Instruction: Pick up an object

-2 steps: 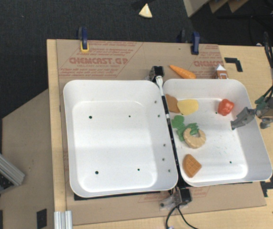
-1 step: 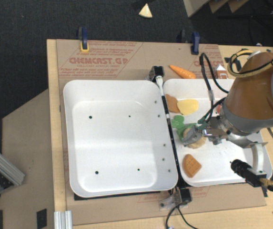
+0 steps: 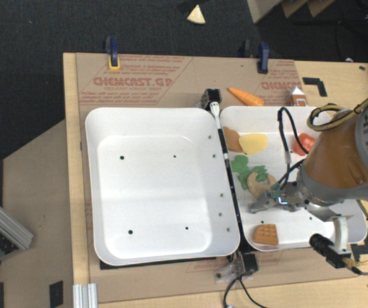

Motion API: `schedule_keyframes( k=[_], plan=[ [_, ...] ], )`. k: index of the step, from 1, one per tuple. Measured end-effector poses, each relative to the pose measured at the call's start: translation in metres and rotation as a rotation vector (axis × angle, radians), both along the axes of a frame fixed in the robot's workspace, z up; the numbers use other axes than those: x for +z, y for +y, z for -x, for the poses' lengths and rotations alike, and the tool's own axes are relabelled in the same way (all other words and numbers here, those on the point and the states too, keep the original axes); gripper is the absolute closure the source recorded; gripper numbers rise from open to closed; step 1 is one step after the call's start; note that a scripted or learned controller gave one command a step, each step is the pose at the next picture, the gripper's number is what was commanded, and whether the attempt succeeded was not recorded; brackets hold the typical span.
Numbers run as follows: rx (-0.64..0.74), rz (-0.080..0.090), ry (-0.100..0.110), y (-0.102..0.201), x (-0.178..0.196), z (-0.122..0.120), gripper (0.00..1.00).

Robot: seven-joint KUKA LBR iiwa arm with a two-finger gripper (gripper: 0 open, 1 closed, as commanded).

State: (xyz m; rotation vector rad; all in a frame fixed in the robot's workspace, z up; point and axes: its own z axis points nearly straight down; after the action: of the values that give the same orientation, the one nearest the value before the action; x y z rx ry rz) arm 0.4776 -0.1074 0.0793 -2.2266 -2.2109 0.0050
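Note:
The right bin (image 3: 338,233) holds several small objects. A yellow piece (image 3: 254,144) lies next to a brown piece (image 3: 232,140) near the bin's far left corner. Below them sit a green leafy toy (image 3: 241,167) and a beige lump (image 3: 257,183). An orange waffle-like block (image 3: 266,235) rests near the front edge, and a red piece (image 3: 306,142) shows partly behind the arm. My gripper (image 3: 262,201) hangs low over the middle of the right bin, just below the beige lump and close to it. Nothing is seen held in it.
The left bin (image 3: 106,172) stands beside the right one, with a black divider clip (image 3: 210,97) at the top between them. An orange carrot (image 3: 246,97) and a small bottle (image 3: 297,97) lie on the board behind the right bin. The arm's cables (image 3: 285,133) loop over the right bin.

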Motion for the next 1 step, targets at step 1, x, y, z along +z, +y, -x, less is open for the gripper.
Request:
schedule_keyframes(
  k=[1],
  plan=[
    [0.005, 0.001, -0.007, 0.0031, 0.0155, -0.0015, 1.0]
  ],
)
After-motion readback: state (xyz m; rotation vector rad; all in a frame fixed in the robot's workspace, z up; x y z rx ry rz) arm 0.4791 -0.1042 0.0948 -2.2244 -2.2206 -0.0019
